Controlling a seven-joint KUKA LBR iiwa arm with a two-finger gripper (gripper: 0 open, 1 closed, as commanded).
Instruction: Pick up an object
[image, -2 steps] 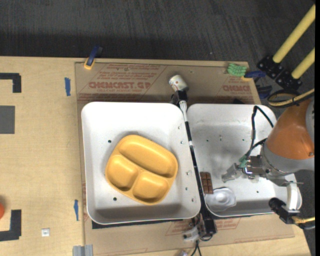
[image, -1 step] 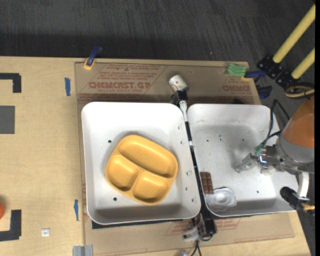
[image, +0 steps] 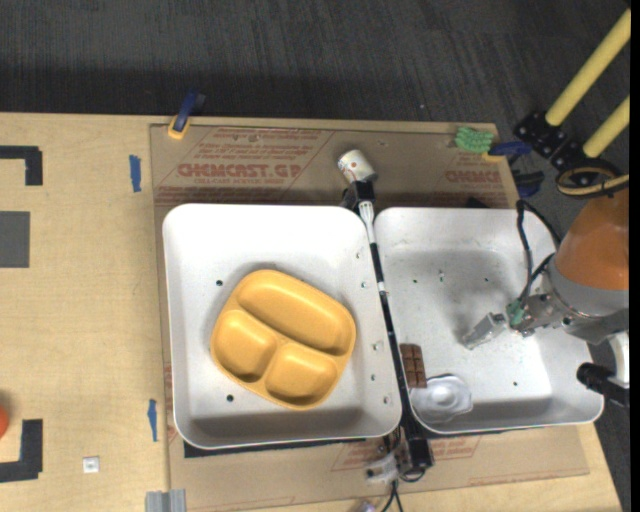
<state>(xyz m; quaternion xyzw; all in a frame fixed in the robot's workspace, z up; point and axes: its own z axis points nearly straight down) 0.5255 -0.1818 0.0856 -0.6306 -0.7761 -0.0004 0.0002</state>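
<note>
Near edge: wooden surface (image: 70, 300) is carrying a brown printed sheet (image: 260, 160) w/ two white bins side by side on it. Small cable clutter (image: 395, 465) is sitting at the near end of the gap btwn the bins.

Right bin (image: 480, 250): a clear plastic piece (image: 440, 396) is lying in the near-left corner, touching or almost touching the wall. A small brown block (image: 412, 366) is lying just beside it, on the rim strip btwn the bins.

Left bin (image: 175, 300): a yellow divided dish (image: 285, 335) is lying flat mid-bin, slightly toward the near side, three compartments facing up, apart from all walls.

Arm (image: 590, 260) is reaching in from the right, orange band over the right bin's right rim. The jaws are pointing left over the middle of the right bin's floor, well apart from the clear plastic piece and far from the yellow divided dish. Nothing is showing btwn them; whether they are spread or closed, can't tell, too small and blurry. A black cable (image: 522, 235) is looping up from the wrist.

Far side: a black rod (image: 372, 250) is running along the gap btwn the bins up to a white round knob (image: 352, 162). A yellow clip (image: 180, 125) and a green clip (image: 470, 138) are pinching the sheet's far corners. Two yellow poles (image: 598, 60) are slanting at the far right.
</note>
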